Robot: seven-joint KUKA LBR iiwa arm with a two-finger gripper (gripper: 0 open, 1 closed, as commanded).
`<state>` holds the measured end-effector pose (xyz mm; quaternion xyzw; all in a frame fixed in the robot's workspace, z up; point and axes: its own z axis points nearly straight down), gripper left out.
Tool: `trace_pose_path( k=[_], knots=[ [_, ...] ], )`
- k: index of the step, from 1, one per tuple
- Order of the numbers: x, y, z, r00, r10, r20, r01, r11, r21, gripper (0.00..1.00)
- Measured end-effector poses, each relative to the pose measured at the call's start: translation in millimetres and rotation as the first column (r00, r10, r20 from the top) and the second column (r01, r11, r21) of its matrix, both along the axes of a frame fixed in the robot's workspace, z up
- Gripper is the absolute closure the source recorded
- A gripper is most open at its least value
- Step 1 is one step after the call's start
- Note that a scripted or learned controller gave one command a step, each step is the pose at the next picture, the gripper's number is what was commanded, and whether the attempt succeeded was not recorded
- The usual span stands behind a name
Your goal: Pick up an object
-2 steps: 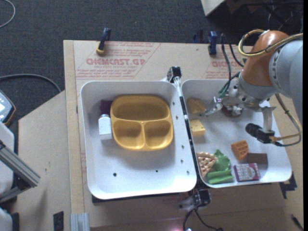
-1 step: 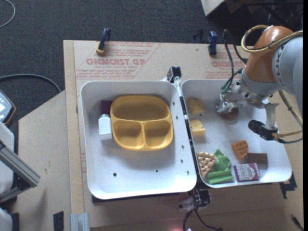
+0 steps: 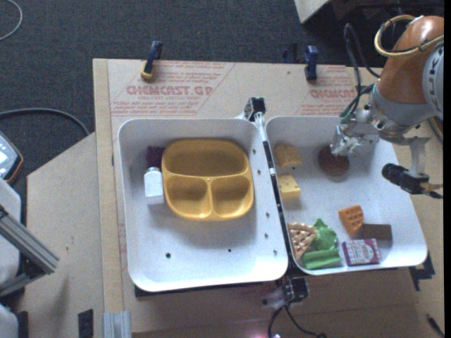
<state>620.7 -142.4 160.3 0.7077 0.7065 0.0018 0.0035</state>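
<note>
Reaching in from the right, the grey arm with its orange band holds its gripper (image 3: 346, 145) low over the far part of the right bin (image 3: 412, 220), directly above a dark brown round object (image 3: 333, 163). Whether the gripper is parted or closed cannot be told from this slanted view, and nothing can be seen gripped. Judging by this, the pick is at the approach or grasp stage; lifting is not yet done.

Near that object lie two tan blocks (image 3: 287, 155), and toward the near edge an orange wedge (image 3: 351, 218), a brown block (image 3: 377, 232), a pink packet (image 3: 361, 251), green pieces (image 3: 322, 243) and a dotted slice (image 3: 301, 236). The left bin (image 3: 204, 263) holds a yellow divided tray (image 3: 206, 178), a small white bottle (image 3: 153, 185) and a dark purple item (image 3: 155, 153).

Red print on the board (image 3: 183, 83) beneath reads roughly "CHEMCAST GP".
</note>
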Motion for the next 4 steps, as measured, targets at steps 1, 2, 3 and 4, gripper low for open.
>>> trace_pose_path(
  k=[1,2,3,4],
  knots=[
    [-3.6,5.0,47.0,1.0,0.003,0.0,-0.003,1.0,0.0,1.0],
    [-2.5,4.9,66.1,1.0,0.003,-0.002,-0.003,1.0,0.001,1.0],
    [-8.1,59.9,55.5,1.0,0.007,-0.01,-0.007,1.0,0.005,1.0],
    [-8.9,118.5,68.5,1.0,0.009,-0.005,-0.009,1.0,0.005,1.0]
  ],
)
